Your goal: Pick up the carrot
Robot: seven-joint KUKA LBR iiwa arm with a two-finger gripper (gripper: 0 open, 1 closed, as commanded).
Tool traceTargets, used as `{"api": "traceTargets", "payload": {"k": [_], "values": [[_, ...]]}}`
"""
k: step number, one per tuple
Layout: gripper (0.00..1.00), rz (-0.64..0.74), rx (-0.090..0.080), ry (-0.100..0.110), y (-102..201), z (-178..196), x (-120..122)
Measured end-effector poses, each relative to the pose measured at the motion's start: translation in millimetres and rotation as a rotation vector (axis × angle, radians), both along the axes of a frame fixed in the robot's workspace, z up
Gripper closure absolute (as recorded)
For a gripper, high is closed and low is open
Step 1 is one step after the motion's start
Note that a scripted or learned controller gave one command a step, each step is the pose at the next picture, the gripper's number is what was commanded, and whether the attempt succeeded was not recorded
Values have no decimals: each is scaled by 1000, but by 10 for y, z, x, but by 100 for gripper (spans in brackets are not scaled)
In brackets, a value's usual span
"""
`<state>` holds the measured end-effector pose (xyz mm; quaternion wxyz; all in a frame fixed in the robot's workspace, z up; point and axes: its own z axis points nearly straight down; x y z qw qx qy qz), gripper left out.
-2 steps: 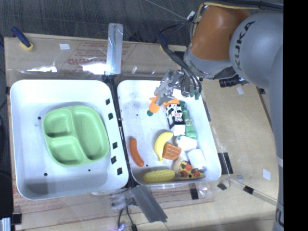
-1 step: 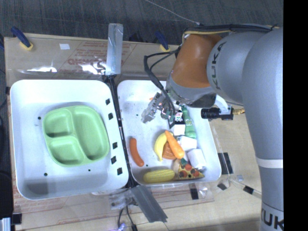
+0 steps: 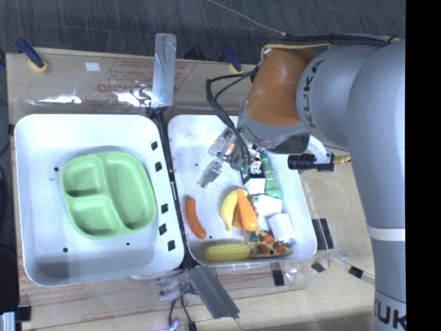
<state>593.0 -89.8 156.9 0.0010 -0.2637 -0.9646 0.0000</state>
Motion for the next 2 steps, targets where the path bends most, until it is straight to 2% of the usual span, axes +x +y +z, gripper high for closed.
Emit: {"api": "traceTargets", "payload": {"k": [1,2], "values": [[0,103,0,1,-373,-663,-529],[100,111,-1,-3,-361,-548,-509]]}}
